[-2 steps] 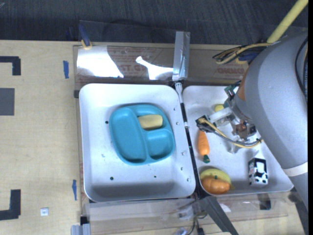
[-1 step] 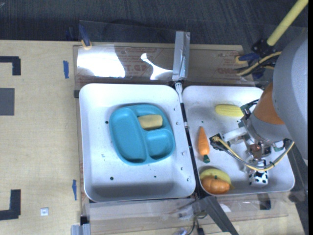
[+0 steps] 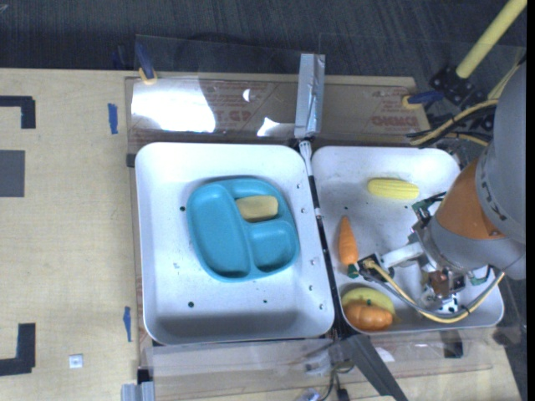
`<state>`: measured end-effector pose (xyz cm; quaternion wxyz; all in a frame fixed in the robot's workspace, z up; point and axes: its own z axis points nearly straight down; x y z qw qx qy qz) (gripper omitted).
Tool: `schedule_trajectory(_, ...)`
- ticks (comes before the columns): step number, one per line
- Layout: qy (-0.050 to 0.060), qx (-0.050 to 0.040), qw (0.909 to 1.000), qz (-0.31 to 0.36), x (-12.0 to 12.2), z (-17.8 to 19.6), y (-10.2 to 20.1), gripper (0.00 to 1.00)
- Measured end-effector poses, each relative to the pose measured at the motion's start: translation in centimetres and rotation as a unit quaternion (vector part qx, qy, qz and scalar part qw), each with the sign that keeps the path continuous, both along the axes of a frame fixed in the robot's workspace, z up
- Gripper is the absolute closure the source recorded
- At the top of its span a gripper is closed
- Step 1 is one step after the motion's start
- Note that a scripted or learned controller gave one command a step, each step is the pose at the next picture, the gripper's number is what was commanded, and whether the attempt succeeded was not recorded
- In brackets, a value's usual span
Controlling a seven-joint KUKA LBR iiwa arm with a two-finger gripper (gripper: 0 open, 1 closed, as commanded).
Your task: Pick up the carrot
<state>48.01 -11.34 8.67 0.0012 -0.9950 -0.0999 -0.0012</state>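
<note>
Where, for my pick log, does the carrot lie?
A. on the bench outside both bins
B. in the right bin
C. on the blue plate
B: the carrot lies on the floor of the right bin, close to its left wall.

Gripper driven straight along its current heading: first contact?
Probably bare floor of the right bin, near its front corner; the gripper appears to point down there. The carrot lies well off that line. Depth is unclear.

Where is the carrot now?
In the camera view, the carrot lies at the left of the right bin, between corn above and orange fruit below.
</note>
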Motion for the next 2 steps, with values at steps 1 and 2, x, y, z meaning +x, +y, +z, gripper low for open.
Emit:
schedule_trajectory(1,0.001,-0.0007,1.0000,-0.001,-0.1,3.5,-5.4,0.00)
schedule_trajectory(2,0.001,-0.0011,1.0000,0.000,-0.1,-0.1,-0.9,0.00)
